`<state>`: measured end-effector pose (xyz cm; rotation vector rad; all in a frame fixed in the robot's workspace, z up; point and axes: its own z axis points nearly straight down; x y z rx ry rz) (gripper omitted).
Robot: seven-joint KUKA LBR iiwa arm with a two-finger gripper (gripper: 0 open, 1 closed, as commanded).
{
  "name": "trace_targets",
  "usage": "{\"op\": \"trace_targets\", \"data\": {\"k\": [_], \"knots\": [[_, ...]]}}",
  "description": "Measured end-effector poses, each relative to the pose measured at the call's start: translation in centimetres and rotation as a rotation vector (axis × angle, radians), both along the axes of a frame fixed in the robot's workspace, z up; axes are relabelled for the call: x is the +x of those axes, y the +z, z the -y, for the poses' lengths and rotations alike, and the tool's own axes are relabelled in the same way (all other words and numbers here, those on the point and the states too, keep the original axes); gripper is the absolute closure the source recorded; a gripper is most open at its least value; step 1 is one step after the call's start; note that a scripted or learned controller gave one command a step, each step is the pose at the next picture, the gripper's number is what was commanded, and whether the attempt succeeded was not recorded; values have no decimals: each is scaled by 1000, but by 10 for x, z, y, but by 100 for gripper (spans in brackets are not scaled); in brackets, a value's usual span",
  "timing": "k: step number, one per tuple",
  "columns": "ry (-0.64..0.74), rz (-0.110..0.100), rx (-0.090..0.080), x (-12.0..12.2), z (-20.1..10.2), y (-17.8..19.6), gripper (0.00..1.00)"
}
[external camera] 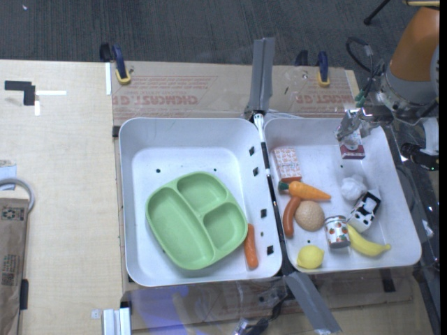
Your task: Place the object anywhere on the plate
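A green plate (194,218) with three compartments lies in the left bin (140,145). An orange carrot-like piece (250,247) rests on the bin floor against the plate's right rim. My gripper (348,132) hangs over the far right corner of the right bin (398,187), on the grey arm with the orange band (418,37). Just below it sits a small red-and-white thing (353,151); whether the gripper touches it is unclear. Further toys in the right bin include a carrot (307,190), a red sausage (289,216) and a brown ball (309,216).
The right bin also holds a pink box (286,162), a white crumpled lump (353,185), a black-and-white toy (364,211), a small can (336,232), a banana (368,243) and a lemon (311,257). A grey divider (262,82) rises between the bins.
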<state>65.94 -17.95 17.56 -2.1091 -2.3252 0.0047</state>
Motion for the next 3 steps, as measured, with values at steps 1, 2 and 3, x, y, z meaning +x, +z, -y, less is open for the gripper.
{"op": "trace_targets", "data": {"k": [1,2,3], "knots": [[-151,-1,1,-50,-25,-84,100],[-380,-1,-2,-48,-105,13,100],[-299,-4,-3,-62,-163,12,100]]}}
